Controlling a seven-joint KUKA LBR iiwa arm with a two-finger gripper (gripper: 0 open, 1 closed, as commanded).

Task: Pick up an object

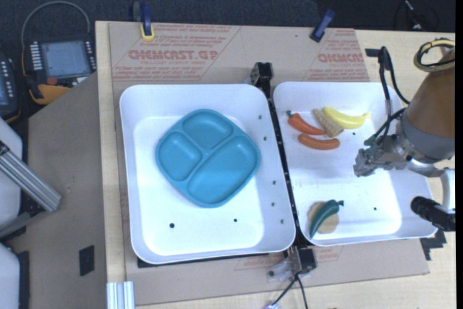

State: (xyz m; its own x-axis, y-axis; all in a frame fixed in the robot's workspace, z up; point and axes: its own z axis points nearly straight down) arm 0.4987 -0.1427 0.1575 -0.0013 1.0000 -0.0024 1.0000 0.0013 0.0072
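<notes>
Sausage (318,142) in right bin (383,221), lies just left of pincer (367,163), slightly above | long axis across, left-right | carrot (304,124), banana (346,117) beyond it | pincer state: cannot tell, nothing seen between tips

Two white bins (145,228), the left one holding a sky-blue divided plate (208,156); the right has a yellow banana (346,117), two orange-red sausages (311,134) and a dark green pepper (325,213)

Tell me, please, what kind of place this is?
Probably a robotics lab bench: two white bins clamped on a board, toy food such as a banana, and a control pendant on the floor beside it.
</notes>
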